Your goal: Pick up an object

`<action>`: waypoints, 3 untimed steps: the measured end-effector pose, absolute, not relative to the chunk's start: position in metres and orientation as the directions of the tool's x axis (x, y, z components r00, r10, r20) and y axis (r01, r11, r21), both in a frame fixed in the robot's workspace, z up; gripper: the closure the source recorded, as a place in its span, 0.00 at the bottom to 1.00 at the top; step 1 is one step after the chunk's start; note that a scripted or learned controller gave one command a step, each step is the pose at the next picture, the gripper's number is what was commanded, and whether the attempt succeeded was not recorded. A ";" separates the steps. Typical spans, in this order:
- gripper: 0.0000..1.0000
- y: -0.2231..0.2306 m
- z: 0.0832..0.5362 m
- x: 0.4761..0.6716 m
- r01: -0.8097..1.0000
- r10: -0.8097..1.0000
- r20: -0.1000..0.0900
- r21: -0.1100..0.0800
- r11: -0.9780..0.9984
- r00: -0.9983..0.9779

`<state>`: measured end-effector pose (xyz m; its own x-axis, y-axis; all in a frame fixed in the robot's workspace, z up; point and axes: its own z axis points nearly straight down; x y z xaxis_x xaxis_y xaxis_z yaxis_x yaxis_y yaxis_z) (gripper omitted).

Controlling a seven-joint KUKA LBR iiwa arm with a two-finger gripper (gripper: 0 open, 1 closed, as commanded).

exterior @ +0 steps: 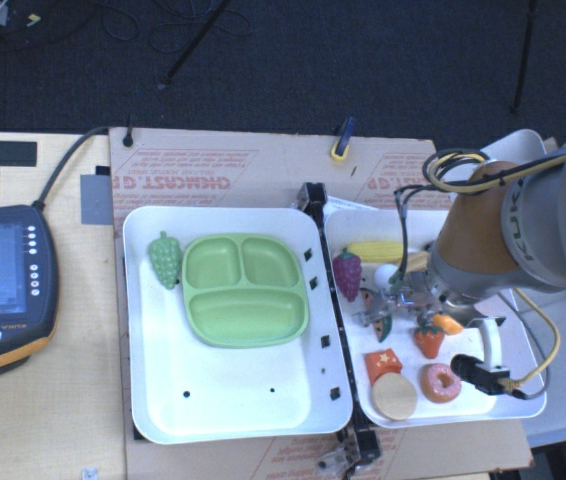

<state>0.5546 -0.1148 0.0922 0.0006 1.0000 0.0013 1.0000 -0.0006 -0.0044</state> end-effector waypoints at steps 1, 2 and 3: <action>1.00 -0.115 0.103 0.554 1.000 1.000 0.002 -0.007 -0.005 0.005; 1.00 -0.115 0.163 0.559 1.000 1.000 0.000 0.000 0.001 -0.001; 1.00 -0.120 0.215 0.550 1.000 1.000 0.000 -0.001 -0.002 0.002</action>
